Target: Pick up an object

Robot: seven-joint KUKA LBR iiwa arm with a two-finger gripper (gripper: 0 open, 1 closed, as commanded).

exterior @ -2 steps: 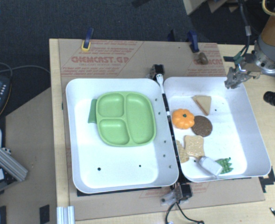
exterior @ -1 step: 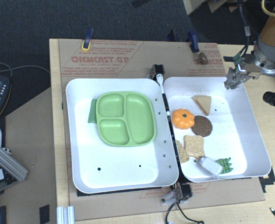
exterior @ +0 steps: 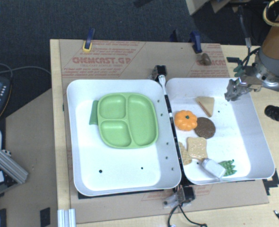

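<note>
1. The tabletop [exterior: 130, 56] carries two white bins: the left bin [exterior: 82, 164] and the right bin [exterior: 257, 141].
2. One green divided plate [exterior: 128, 120], with three compartments, lies in the left bin; it looks stiff, light and too broad for an easy grasp, except at its rim.
3. In the right bin lie one square cracker [exterior: 197, 148], likely stiff and flat, so hard to pinch.
4. One orange toy pumpkin [exterior: 185, 120] sits near the divider, touching one dark brown round patty [exterior: 205, 127]; the pumpkin looks light, smooth and plump, best taken across its sides.
5. One tan wedge [exterior: 206, 105], one grey-white piece [exterior: 212, 168] and one green sprig [exterior: 228, 167] complete the count.
6. The pincer [exterior: 234, 90] hangs over the right bin's far edge; I cannot tell its opening.
</note>
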